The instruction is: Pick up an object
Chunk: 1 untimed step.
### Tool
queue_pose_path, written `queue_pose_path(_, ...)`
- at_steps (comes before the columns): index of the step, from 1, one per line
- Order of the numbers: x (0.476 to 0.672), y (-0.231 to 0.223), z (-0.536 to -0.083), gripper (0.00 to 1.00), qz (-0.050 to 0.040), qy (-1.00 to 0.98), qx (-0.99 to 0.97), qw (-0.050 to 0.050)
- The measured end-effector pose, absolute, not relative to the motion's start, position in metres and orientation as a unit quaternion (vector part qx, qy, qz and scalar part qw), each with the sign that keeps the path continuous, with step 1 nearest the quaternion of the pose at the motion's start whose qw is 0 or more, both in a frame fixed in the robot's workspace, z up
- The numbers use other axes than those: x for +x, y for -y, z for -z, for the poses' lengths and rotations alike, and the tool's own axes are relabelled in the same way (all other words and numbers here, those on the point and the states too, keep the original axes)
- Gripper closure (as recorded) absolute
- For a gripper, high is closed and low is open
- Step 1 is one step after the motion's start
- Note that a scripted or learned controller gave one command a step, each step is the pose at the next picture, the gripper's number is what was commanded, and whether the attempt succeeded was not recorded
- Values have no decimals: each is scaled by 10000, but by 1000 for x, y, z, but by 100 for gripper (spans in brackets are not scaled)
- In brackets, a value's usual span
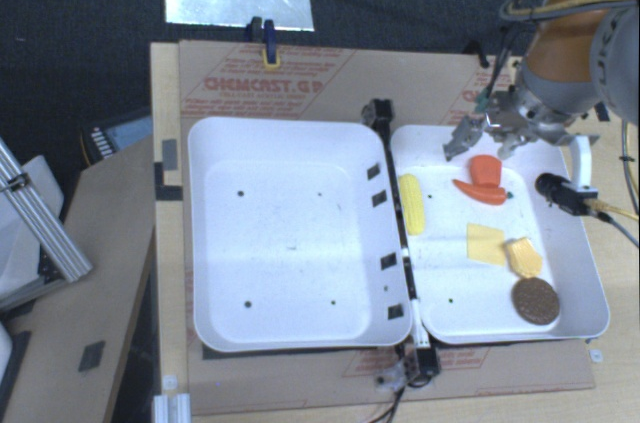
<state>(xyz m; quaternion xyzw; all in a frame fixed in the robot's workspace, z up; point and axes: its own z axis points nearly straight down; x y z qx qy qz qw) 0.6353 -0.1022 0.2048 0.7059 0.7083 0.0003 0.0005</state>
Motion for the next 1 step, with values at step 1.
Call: queue_pose_path(1,671,144,-262,0,-23,-7069,7072,50)
